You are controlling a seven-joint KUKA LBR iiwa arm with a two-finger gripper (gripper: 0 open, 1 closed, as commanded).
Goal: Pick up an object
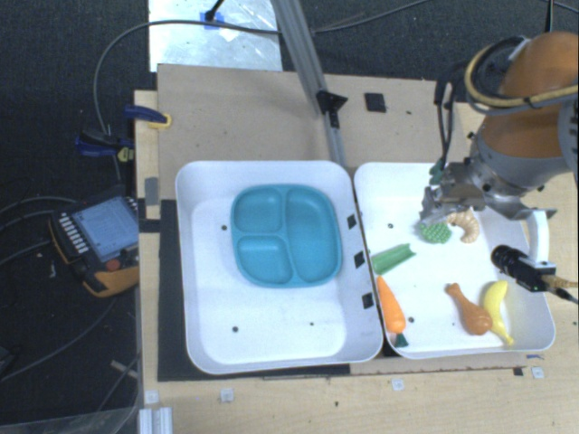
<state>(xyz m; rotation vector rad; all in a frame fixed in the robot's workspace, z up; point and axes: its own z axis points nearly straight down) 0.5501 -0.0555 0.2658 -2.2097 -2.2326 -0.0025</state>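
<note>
**Gripper low over the broccoli in the right bin**

I see the gripper (441,208) down in the right bin (398,183), just above a small green toy broccoli (435,232) lying beside a tan shrimp-like piece (468,225). Whether the claw is open or closed I cannot tell. I judge the broccoli light, hard plastic and a bit slick; I'd pinch it across the bumpy head, keeping clear of the neighbouring piece.

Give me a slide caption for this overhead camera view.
Gripper over broccoli in the right bin; blue plate sits left.
</note>
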